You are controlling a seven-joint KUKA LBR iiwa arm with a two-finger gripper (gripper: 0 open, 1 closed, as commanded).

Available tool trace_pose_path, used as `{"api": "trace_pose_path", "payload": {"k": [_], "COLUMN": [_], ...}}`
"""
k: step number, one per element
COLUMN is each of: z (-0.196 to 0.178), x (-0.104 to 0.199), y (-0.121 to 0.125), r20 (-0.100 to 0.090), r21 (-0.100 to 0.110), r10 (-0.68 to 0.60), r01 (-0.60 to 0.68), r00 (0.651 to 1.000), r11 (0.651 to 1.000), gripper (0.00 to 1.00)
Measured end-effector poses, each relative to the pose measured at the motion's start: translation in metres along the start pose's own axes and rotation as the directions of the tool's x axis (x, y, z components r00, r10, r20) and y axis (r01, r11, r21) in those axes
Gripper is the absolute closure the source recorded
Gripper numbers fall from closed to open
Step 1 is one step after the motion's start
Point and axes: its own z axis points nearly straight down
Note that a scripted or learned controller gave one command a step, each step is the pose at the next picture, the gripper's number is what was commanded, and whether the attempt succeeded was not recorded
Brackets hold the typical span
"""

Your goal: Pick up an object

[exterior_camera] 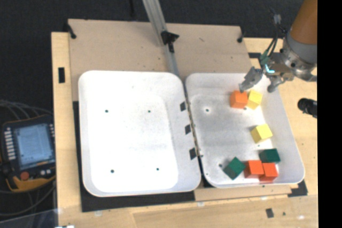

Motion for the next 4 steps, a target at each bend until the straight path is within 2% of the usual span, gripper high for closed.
{"api": "trace_pose_path", "payload": {"k": [1,4], "z": [-0.003,0.124], "x": [0.0,0.005], "y": [0.001,-0.004], "r20": [0.002,0.003], "r21": [-0.005,0.0], "r10": [-0.001,0.005], "r01": [0.001,-0.005], "r00": [1.0,1.0], "r11": [1.0,1.0], "gripper": [0.0,0.0]}}
